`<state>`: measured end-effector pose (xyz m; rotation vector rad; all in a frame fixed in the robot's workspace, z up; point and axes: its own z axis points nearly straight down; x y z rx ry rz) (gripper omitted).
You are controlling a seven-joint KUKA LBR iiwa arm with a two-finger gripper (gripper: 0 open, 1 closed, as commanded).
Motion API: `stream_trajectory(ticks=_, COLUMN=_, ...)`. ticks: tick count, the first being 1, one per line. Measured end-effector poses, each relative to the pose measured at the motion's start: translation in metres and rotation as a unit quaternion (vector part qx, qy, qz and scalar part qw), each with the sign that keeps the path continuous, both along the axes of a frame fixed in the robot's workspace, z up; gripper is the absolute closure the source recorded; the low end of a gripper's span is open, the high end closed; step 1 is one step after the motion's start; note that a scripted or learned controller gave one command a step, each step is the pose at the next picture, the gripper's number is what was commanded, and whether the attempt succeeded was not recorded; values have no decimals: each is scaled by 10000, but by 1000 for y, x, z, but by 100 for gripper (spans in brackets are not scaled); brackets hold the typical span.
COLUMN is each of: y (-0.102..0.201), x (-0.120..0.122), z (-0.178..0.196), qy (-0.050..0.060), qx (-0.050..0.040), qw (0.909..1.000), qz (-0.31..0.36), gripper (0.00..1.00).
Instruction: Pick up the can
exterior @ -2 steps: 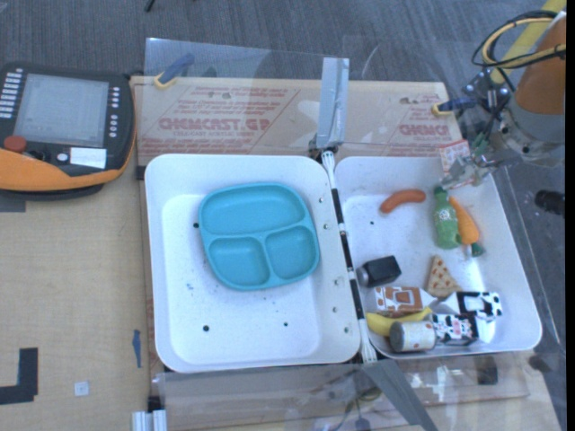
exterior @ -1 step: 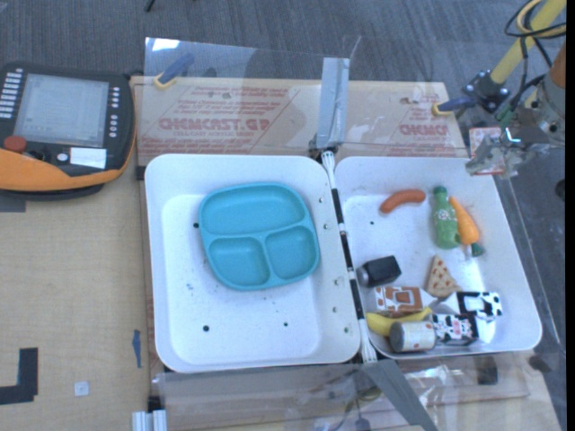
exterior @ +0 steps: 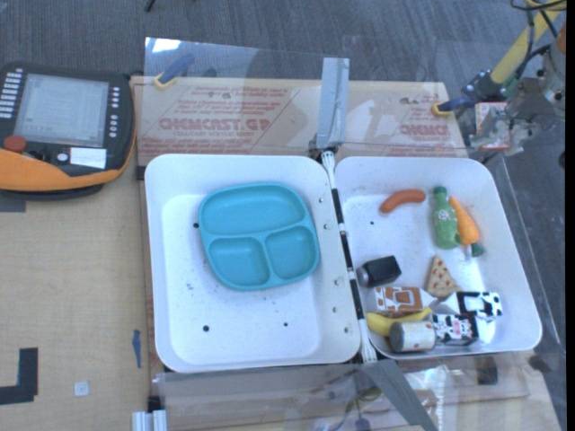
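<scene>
The can (exterior: 412, 336) is lying on its side at the near edge of the right bin (exterior: 517, 232), jammed up against a banana (exterior: 396, 320) and a black-and-white cow-print carton (exterior: 468, 321), with a brown snack box (exterior: 399, 298), a pizza slice (exterior: 439, 277) and a small black block (exterior: 381, 269) just behind it. Further back in that bin there's a sausage (exterior: 402, 200), a green bottle (exterior: 443, 217) and a carrot (exterior: 464, 222), and the left bin (exterior: 171, 268) holds a blue divided plate (exterior: 259, 235). The gripper (exterior: 492, 126) is parked up past the far right corner of the bins, well away from the can, with nothing visibly in it.
</scene>
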<state>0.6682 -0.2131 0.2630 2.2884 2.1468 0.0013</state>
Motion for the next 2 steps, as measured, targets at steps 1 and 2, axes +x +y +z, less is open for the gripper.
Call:
stream_trajectory(ticks=1, y=8, x=-87, z=-61, qy=20, qx=8, qw=9977, qz=671, gripper=100)
stream_trajectory(ticks=2, y=5, x=-1, z=-89, qy=15, qx=5, qw=9996, qz=267, gripper=100)
